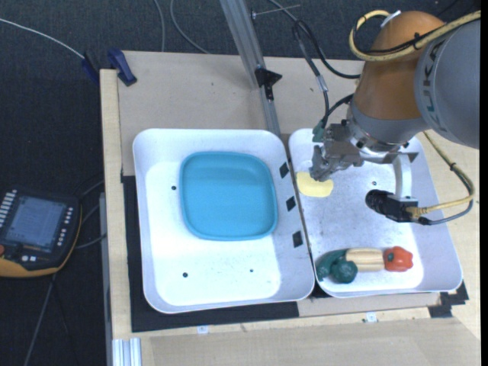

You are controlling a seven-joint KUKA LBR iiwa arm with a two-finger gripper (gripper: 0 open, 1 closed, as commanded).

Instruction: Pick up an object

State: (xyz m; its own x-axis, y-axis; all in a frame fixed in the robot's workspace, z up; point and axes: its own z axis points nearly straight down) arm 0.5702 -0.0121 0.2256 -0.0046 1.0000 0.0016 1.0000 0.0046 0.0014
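One blue plate (pixel 228 195) in left bin (pixel 152 227)

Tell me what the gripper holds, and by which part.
Cannot be told. The gripper is low over the yellow object in the right bin.

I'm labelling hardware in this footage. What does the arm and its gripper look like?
The arm is grey and bulky, with a rounded orange band above the wrist. A yellowish cable loops by it. The gripper is small, grey metal.

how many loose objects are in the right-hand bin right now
4. A pale yellow piece under the end effector by the left wall; along the front edge, a green object, a tan stick, a red object. The arm may hide others.
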